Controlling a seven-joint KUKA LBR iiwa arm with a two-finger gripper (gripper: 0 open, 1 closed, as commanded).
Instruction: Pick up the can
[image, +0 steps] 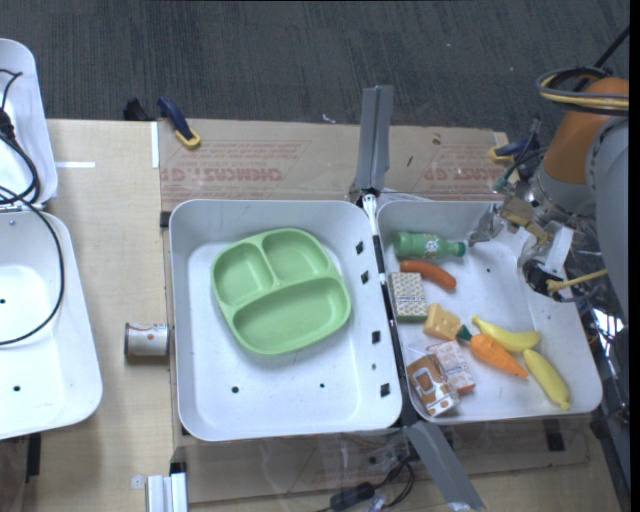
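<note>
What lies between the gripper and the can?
In the camera view, the green bottle, the bins' shared wall and the green plate lie between the gripper and the can.

can (147, 341): shiny metal, lying on the bench
plate (281, 289): matt green plastic, smooth
bins (200, 400): smooth white plastic, slight sheen
bench (100, 200): pale wood, matt
bottle (428, 244): glossy green plastic

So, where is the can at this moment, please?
The can lies on its side on the wooden bench, outside both bins, just left of the left bin that holds the green plate.
</note>
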